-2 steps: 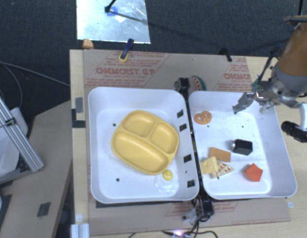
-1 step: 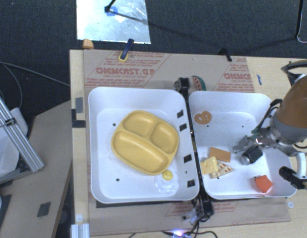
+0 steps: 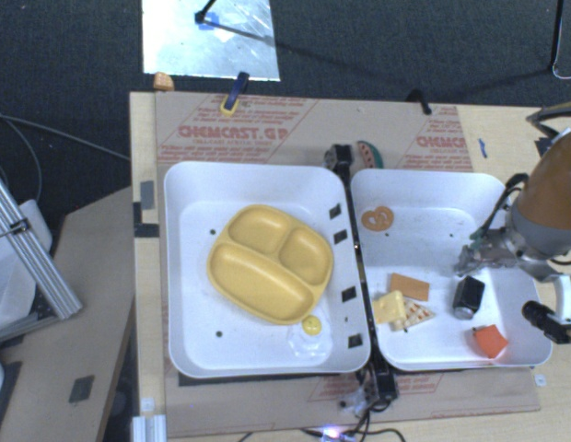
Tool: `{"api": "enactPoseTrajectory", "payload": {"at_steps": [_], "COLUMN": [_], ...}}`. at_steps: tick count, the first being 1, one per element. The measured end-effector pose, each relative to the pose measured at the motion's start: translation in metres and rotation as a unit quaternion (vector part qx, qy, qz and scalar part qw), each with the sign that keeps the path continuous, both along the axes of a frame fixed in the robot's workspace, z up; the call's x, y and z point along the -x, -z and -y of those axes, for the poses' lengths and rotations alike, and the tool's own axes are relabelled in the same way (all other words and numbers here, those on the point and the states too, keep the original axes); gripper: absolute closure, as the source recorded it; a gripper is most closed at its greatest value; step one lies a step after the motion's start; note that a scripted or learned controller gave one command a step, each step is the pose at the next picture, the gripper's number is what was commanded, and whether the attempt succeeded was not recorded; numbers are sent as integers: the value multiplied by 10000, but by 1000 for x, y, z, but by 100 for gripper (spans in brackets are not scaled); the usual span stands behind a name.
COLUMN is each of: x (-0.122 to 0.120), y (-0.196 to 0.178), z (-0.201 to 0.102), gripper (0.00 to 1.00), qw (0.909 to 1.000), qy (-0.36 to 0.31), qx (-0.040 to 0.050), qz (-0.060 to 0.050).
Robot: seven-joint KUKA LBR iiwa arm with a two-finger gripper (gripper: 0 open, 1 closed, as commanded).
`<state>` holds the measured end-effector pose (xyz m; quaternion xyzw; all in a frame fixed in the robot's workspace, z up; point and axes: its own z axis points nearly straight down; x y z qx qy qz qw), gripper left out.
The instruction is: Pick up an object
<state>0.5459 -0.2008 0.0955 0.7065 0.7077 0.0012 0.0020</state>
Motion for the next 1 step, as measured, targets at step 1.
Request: {"api": "enactPoseTrajectory", "payload": {"at_steps": [1], "x": [61], "y": [11], "z": [7], "gripper": [100], "qw": [10000], "qy": [21], "qx": [-4], "qz": [-25]}}
